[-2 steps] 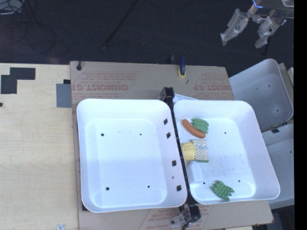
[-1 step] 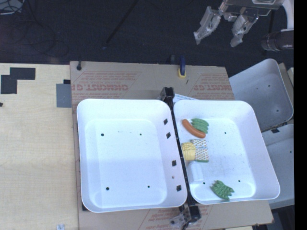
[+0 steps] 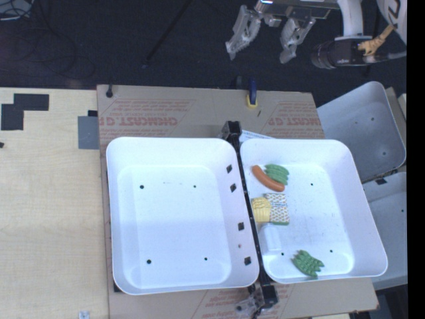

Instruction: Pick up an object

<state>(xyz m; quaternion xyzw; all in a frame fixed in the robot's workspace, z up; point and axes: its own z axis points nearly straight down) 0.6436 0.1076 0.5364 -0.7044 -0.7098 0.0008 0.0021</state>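
My gripper (image 3: 263,43) hangs high at the top of the camera view, well above the back of the bench, open with nothing between its fingers. In the right bin (image 3: 352,198) lie an orange sausage-shaped piece (image 3: 267,178), a green leafy piece (image 3: 277,173) touching it, a yellow corn cob (image 3: 269,211) near the bin's left wall, and a second green leafy piece (image 3: 307,263) near the front edge. All these objects are far below and in front of the gripper.
The left bin (image 3: 172,214) sits beside the right one, joined by a black divider (image 3: 240,205). Both rest on a cardboard sheet (image 3: 179,115). A grey metal plate (image 3: 372,121) stands at the right. A small yellow and blue clip (image 3: 252,98) sits at the cardboard's back edge.
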